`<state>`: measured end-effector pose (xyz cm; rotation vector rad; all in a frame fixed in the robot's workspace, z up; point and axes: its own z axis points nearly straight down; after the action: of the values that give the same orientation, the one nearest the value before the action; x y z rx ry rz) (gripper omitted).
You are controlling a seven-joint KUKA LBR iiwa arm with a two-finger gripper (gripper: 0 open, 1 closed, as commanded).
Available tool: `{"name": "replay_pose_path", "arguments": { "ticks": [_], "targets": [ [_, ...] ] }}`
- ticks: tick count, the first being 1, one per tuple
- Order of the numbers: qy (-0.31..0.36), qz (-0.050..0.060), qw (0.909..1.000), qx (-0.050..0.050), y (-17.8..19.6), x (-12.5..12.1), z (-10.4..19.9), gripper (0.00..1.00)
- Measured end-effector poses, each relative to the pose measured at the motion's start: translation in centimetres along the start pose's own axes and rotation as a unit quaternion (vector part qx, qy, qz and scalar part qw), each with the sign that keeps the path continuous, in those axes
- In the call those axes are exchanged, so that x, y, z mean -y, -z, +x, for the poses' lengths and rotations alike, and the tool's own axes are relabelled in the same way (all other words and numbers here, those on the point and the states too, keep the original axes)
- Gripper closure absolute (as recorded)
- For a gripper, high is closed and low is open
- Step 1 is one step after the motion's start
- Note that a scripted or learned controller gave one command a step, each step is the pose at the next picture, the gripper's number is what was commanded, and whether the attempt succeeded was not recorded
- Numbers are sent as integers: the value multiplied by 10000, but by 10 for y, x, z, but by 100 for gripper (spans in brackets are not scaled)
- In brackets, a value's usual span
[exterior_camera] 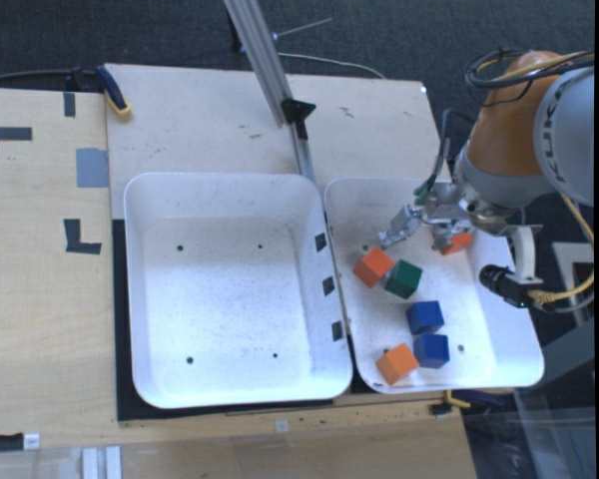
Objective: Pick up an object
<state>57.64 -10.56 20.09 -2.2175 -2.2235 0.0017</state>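
Lower right of the frame, right bin [499, 362]: orange cube [397, 363] beside two blue cubes [427, 333]; further up, a second orange cube [373, 265] touches a green cube [404, 278]. Gripper [427, 222] hovers above them, upper right; its opening cannot be determined.

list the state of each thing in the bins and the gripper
gripper: over the right bin, fingers unclear
orange block: resting beside the green block
green block: resting, tilted
upper blue block: resting
lower blue block: resting
lower orange block: resting near the front wall
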Motion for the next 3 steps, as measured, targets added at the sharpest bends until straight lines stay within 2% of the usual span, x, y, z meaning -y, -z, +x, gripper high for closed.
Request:
{"name": "replay_pose_path", "arguments": {
  "ticks": [1,2,3],
  "targets": [
    [-4,-15,10000,2,-90,7,-2,0],
    [-15,36,10000,-9,-111,73,11,0],
    [4,-20,10000,4,-109,8,11,0]
  ]
}}
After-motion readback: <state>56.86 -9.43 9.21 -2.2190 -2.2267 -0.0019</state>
